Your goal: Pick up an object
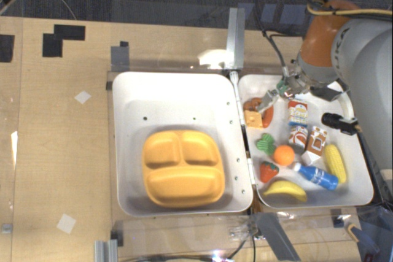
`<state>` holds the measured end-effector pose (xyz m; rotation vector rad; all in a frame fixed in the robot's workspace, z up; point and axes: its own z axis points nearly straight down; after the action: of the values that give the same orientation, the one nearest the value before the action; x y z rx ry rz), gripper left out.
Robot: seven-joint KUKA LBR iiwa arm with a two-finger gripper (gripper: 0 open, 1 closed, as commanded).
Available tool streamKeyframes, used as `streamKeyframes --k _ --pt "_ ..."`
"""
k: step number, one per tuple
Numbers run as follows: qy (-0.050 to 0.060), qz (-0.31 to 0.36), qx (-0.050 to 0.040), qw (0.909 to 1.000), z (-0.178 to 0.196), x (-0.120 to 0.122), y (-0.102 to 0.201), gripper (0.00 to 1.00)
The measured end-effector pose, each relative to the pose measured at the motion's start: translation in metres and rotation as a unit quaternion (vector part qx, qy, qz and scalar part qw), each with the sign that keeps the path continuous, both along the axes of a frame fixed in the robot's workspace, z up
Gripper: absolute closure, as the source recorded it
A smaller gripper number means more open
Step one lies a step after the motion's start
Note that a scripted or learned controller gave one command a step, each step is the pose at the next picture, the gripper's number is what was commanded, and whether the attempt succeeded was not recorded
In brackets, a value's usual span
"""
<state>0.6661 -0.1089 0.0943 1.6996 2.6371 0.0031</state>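
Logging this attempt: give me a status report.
Claw low in right bin, over its far-left toys. Grip state unclear. Orange, banana, corn lying loose nearby.

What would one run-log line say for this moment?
arm: over right bin | gripper: low among toy foods, near carrot | grasp: unclear | left bin: yellow tray

yellow divided plate [183, 167] in the left white bin [129, 101]; right bin [362, 184] has an orange ball [284, 155], yellow banana [284, 190] and corn [334, 162], blue bottle [318, 177], green veggie [265, 143]
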Motion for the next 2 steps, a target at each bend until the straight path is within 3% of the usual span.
streamKeyframes --k 1,2 --pt "0.019 -0.195 0.0001 0.9807 -0.005 -0.002 -0.001 0.0" --pt "0.015 -0.19 0.0015 0.9817 0.008 0.001 0.002 1.0"
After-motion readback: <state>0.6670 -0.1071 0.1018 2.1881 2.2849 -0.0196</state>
